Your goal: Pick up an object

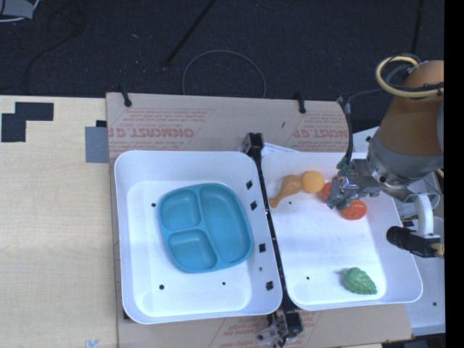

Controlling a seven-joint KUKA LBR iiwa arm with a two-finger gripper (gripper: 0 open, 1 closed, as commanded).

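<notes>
So your hand (346,193) is sitting low over the right bin (330,267), up around 1 o'clock of it, right on top of a red-orange toy (354,209) — prob a tomato or similar. Can't tell whether the hand is apart or together from this angle, the metal bits blur into the toy, so I wouldn't assume it has anything.

That red piece looks like hollow plastic play food imo: light, stiff, rounded and slick, so it'll squirt out if you pinch off-center. Go across its widest part, straight down.

Stuff nearby: a small orange ball (313,181) just at 9 o'clock of the hand, touching or nearly touching a tan drumstick-looking thing (286,189) further toward 9. Both close enough to get bumped if you come in wide. The bin's far wall is right behind too, not much room at 12.

Green leafy piece (359,280) is well apart at 6 o'clock, bumpy, out in the open — easier target tbh. Left bin (138,180) has a blue divided plate (204,227), no issue.
</notes>
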